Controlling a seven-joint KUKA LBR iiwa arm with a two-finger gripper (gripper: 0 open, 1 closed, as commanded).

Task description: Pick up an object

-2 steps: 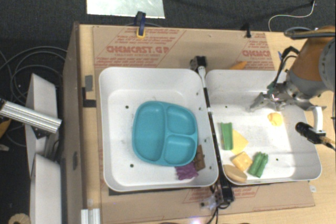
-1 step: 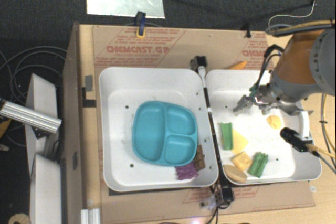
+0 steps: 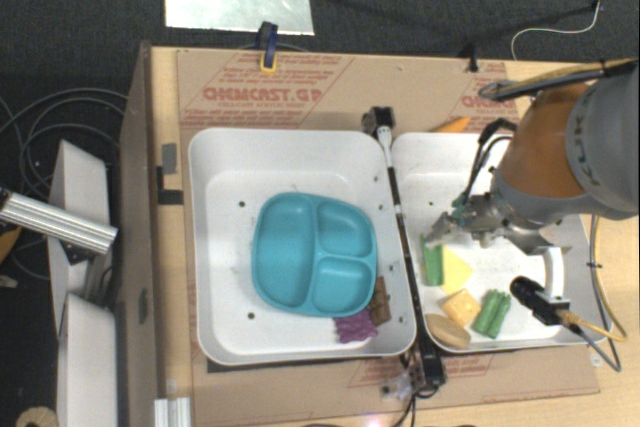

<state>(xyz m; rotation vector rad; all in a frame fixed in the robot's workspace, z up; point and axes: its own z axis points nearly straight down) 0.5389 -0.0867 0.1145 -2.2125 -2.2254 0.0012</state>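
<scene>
- The jaws hang low over the right bin (image 3: 440,165), near its left wall, at the tip of the arm (image 3: 560,155). I cannot tell whether they are wide or narrow.
- A green block (image 3: 432,265) lies just on the camera side of the jaws, close under them. It lies on the bin floor with its long side pointing toward the camera.
- A yellow piece (image 3: 457,269) lies right beside that block, on the side nearer the arm.
- Further toward the camera from the jaws lies a tan wedge (image 3: 462,305), with a green piece (image 3: 491,312) just beside it.
- A pale oval (image 3: 447,332) sits at the bin's near rim, well below the jaws.
- Across the wall between the bins, in the left bin (image 3: 215,215), a brown piece (image 3: 380,303) and a purple lump (image 3: 352,327) lie at the near edge of a teal plate (image 3: 315,255).
- Beyond the jaws, past the right bin's far rim, an orange thing (image 3: 452,125) rests on the cardboard-covered desk (image 3: 300,85).
</scene>
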